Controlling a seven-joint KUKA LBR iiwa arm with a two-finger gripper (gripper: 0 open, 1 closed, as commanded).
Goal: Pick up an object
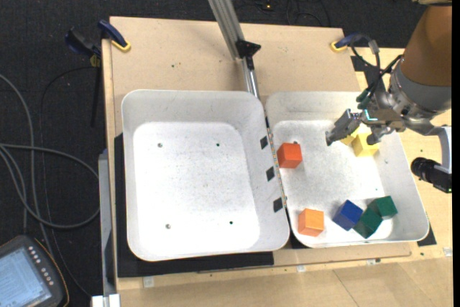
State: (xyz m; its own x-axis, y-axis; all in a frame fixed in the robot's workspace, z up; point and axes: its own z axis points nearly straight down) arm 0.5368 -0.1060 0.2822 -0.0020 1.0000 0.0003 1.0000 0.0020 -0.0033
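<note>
The right bin [316, 120] holds several small blocks. A red-orange block [290, 154] sits near its left wall and a lighter orange block [311, 221] near its front left corner. At the front right lie a blue block [349, 214] and two dark green blocks [386, 207] [369, 222], close together. A yellow block [364, 144] lies at the right, partly hidden by the wrist. My gripper [342, 131] hangs over the right bin's upper middle, just left of the yellow block and right of the red-orange block. I see nothing held in it.
The left bin [190, 176] stands beside the right one, their walls touching in the middle. A slanted metal pole [219, 0] runs from the top down to the bins' junction. Clamps [113, 34] [348, 42] sit at the bench's back corners.
</note>
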